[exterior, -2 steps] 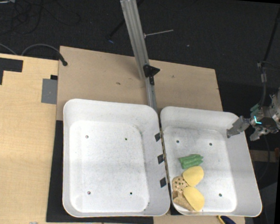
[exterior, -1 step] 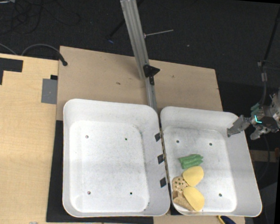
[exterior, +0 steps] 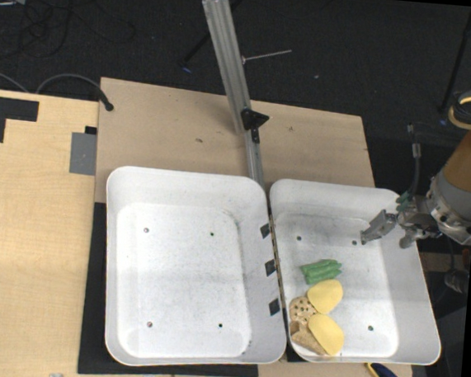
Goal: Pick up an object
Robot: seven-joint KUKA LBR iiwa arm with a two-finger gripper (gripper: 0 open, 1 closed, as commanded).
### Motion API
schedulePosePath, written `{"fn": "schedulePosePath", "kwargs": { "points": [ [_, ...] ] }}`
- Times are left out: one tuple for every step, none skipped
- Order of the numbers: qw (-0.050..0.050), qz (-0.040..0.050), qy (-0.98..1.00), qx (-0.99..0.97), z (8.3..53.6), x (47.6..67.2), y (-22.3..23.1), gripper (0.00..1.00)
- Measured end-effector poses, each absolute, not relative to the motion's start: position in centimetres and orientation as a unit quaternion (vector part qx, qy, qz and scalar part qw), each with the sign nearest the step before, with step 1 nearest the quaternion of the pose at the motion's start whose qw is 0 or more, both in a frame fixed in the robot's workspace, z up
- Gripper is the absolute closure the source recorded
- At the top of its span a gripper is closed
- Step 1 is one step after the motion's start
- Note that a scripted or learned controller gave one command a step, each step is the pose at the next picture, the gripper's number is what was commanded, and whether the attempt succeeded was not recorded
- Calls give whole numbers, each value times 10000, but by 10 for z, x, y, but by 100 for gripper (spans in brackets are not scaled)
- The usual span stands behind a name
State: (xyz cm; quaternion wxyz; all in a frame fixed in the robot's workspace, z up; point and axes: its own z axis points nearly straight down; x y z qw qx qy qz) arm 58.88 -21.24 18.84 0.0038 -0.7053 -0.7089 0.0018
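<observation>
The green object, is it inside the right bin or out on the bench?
Inside. The green object lies on the floor of the right bin, near its left wall, just above two yellow pieces.

you have two white bins: the left bin [exterior: 136,190] and the right bin [exterior: 388,323]. in the right one you can count one green piece [exterior: 320,270], two yellow pieces [exterior: 325,295] [exterior: 327,332] and one tan, holed piece [exterior: 300,308]. one aluminium rail [exterior: 230,75] stands behind.

Fixed cam above, slanted; both bins [exterior: 136,184].
</observation>
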Motion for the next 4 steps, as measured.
{"fn": "schedulePosePath", "kwargs": {
  "points": [
    [36, 17, -7073, -7069, 143, 582, -211, 0],
    [19, 11, -7069, -7073, 90, 582, -210, 0],
    [11, 6, -7054, -7088, 103, 582, -211, 100],
    [-9, -5, -7056, -7086, 154, 572, -212, 100]
  ]
}}
